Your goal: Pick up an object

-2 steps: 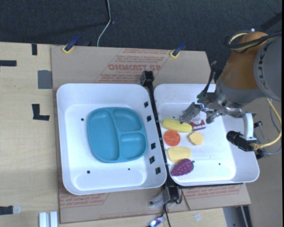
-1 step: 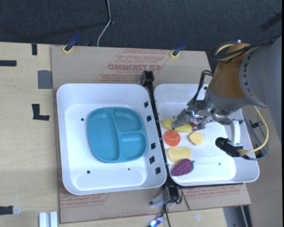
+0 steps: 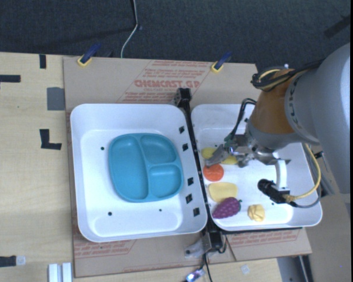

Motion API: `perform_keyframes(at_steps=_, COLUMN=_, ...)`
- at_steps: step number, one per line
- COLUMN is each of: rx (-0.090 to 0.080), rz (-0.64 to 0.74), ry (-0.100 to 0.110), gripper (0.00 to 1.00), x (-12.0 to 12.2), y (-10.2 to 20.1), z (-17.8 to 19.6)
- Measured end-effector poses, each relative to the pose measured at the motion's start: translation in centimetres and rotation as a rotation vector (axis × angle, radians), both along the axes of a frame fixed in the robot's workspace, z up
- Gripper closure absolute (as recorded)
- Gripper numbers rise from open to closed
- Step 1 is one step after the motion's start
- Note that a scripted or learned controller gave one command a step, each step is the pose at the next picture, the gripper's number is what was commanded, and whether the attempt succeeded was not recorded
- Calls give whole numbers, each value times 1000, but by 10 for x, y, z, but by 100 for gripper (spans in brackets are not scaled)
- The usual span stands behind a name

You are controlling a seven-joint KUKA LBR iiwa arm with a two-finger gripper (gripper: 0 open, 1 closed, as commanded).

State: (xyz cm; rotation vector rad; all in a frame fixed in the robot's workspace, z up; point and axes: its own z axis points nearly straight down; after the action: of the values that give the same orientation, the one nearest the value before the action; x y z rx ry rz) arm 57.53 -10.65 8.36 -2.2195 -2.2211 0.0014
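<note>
The right bin (image 3: 300,216) holds several toy foods. An orange-red round piece (image 3: 213,172) lies near its left wall, with a yellow piece (image 3: 222,190) just in front of it. A purple bunch of grapes (image 3: 226,207) and a small yellow lump (image 3: 256,212) sit near the front. Another yellow piece (image 3: 207,153) peeks out at the left wall, partly hidden by my gripper (image 3: 228,154). The gripper hangs low over the bin's left half, just above and right of the orange-red piece.
The left bin (image 3: 85,128) holds a blue divided plate (image 3: 146,166). A black divider with clips (image 3: 191,157) runs between the bins. My arm's orange band and grey body (image 3: 282,113) cover the right bin's back right. A black cable fitting (image 3: 272,190) hangs over the bin.
</note>
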Motion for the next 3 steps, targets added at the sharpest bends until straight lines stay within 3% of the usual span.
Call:
perform_keyframes(at_steps=1, rx=1, rz=2, ry=-3, gripper=100, x=2, y=1, z=11)
perform_keyframes(at_steps=3, rx=-1, rz=1, ry=-1, gripper=100, x=-4, y=-3, z=94)
